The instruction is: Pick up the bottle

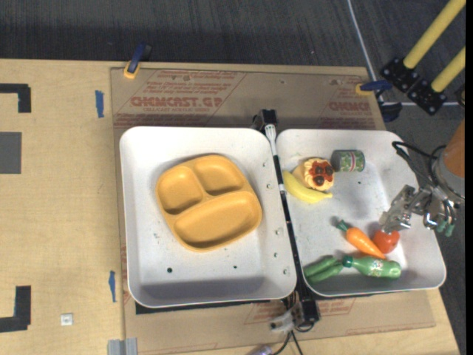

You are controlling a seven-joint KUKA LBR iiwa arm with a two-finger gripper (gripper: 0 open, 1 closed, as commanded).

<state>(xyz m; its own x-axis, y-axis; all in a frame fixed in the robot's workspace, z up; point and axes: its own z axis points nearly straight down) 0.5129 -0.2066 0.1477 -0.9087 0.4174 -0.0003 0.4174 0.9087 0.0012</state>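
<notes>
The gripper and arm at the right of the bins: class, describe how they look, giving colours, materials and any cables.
The gripper is bare silvery metal, built of thin, angular linkage parts with small green bits on its right side. Above it, at the frame's right edge, sits a sliver of the arm: an orange band over grey. A thin black cable loops beside the wrist.

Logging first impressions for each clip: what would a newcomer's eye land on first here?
The big yellow divided plate stands out first, lying alone in the left bin. Next come the bright toys in the right bin: a banana near the top, an orange carrot, and a green bottle lying on its side near the front edge. The gripper hangs over that bin's right part, beside a red item.
</notes>
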